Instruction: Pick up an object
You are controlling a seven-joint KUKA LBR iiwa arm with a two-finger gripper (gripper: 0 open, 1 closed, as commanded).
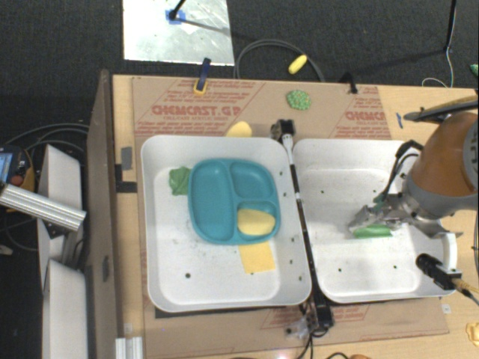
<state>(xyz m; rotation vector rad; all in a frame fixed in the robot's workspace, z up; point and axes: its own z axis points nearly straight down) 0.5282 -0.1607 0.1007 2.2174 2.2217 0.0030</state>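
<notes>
Carpet (52, 43), dark and fuzzy, is lying all around the bench, and a shiny silver sheet (177, 21) is sitting on it at the top. Some grey metal parts (41, 208) and black wires are poking in at the far left. The bench (187, 107) is wearing brown cardboard with red letters on it. In the left bin (161, 275) a blue plate (228, 200) with three little rooms is resting, and a yellow lump (256, 221) is lying in its lower right room. A green leafy thing (179, 179) is peeking out at the plate's left side, touching it. A flat yellow square (257, 258) is lying just below the plate. Another yellow piece (239, 130) is sitting on the cardboard just above this bin, a green bumpy round thing (299, 99) is lying near it, and a small yellow thing (298, 64) is resting on the carpet higher up. In the right bin (337, 275) a long green thing (372, 232) is lying on the floor. The arm (445, 174) is reaching in from the right and bending low, and its orange band is showing. The claw (378, 219) is pointing left, right on top of the green thing and touching it. I cannot tell if the claw is gripping or let go.
</notes>
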